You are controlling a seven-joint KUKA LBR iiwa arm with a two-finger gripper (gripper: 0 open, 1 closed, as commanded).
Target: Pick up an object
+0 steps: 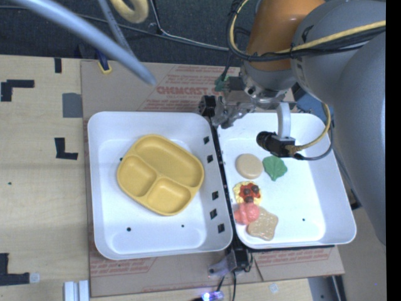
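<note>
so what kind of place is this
Probably a robot test bench in a lab: two white bins side by side on taped cardboard, a robot arm above them, and toy food plus a yellow tray.

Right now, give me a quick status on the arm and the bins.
Gripper over the divider at the bins' far edge, holding nothing visible. Toy food pieces loose in right bin. Yellow tray in left bin.
</note>
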